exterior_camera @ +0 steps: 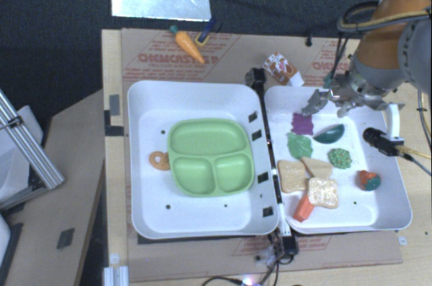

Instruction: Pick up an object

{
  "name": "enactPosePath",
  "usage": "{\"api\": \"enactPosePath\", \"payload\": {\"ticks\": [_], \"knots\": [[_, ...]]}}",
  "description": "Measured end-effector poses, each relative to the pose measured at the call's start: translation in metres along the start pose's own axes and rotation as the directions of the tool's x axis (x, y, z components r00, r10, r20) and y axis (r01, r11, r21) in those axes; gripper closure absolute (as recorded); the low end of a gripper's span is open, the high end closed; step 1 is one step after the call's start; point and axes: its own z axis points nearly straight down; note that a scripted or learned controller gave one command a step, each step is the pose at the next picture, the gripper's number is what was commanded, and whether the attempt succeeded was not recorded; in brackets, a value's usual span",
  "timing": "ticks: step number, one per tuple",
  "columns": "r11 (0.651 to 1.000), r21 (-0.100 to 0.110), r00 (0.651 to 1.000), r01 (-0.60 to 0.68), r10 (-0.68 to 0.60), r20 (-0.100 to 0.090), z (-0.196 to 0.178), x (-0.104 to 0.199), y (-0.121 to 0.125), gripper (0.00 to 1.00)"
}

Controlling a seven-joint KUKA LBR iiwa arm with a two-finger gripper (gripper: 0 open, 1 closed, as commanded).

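Just below the jaws, lying flat in the right white bin (395, 210): small purple crinkled toy piece (302, 123), probably light, thin and stiff. Hovering above, metal two-finger gripper (329, 104), jaws looking spread and holding nothing. Likely needing a pinch across the edges.

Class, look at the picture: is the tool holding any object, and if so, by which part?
Nothing is held. The tool hangs above the right bin's far end, near the purple toy, with nothing between its fingers.

The arm (395, 42) is cut off by the right edge.
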Motion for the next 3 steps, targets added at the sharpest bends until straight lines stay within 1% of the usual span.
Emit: {"api": "enactPosePath", "payload": {"ticks": [1,2,3], "knots": [[1.0,0.002,1.0,-0.005,0.005,0.0,0.044,-0.006,-0.001,0.0],[1.0,-0.008,1.0,-0.005,0.005,0.001,0.085,-0.005,0.001,0.0],[1.0,-0.007,1.0,-0.006,0.006,0.001,0.074,-0.005,0.001,1.0]]}}
